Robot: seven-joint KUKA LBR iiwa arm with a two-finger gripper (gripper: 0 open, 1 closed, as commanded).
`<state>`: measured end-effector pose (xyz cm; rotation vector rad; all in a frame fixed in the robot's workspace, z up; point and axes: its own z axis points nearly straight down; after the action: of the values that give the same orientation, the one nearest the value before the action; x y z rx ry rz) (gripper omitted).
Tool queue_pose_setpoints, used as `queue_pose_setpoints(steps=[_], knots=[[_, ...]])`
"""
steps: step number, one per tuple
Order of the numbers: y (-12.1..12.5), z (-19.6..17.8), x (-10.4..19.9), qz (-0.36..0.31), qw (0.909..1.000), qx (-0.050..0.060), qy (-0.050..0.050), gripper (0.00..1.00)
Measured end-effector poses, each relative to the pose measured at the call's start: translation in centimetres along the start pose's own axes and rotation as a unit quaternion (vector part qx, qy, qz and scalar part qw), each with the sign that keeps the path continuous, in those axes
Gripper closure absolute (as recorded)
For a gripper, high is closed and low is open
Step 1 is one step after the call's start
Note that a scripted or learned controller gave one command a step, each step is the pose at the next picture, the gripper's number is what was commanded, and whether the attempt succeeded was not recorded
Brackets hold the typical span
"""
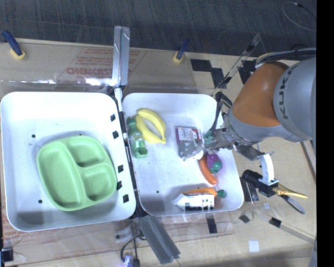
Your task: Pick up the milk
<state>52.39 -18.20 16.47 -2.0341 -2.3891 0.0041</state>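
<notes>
Dark carpet rings a tan bench carrying two white bins; the left bin (11, 149) holds a green divided tray (77, 172). From three o'clock the grey-and-orange arm (267, 102) leans over the right bin (156, 188), gripper (207, 143) low beside a silver packet (188, 141); its grip I cannot tell. The milk carton (198, 201), small, white with dark print, lies at six o'clock from it, long axis nine-to-three, near that bin's front wall.

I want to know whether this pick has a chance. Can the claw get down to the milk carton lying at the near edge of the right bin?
Probably yes. The milk carton lies on its side with nothing on top of it; the claw is above the same bin. The bin wall and a carrot sit close, which may crowd the approach.
</notes>
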Motion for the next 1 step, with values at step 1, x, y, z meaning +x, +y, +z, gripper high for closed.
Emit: queue_pose_setpoints(steps=[1], knots=[[4.08,6.58,-3.56,-0.091,0.9958,-0.007,-0.004,0.00]])
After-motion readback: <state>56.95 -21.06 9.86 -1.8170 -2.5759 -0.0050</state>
